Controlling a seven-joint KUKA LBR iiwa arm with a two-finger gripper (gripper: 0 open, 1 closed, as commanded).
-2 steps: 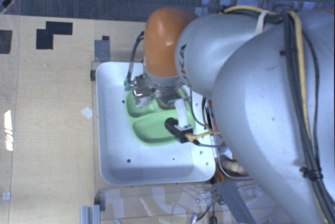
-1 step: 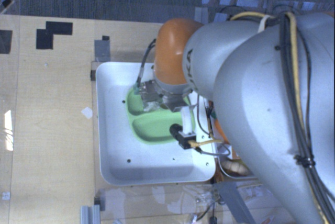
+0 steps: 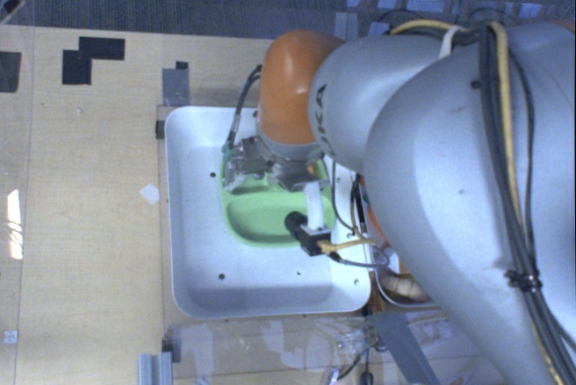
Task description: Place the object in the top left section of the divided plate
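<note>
White bin (image 3: 193,221) on left holds the green plate (image 3: 256,219). Arm's wrist w/ orange band (image 3: 288,95) sits right over plate's upper part, hiding the claw (image 3: 270,169), can't tell its state. Object not discernible.

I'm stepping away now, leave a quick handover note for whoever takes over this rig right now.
Gripper: low over the green plate, fingers hidden under the wrist, so grip state unknown.
Plate: in the left bin, mostly covered by the arm.
Object: can't make it out; it may be under the wrist.
Done: nothing confirmed.
Left: check whether the object sits in the plate's top left section; if not, place it there.
</note>
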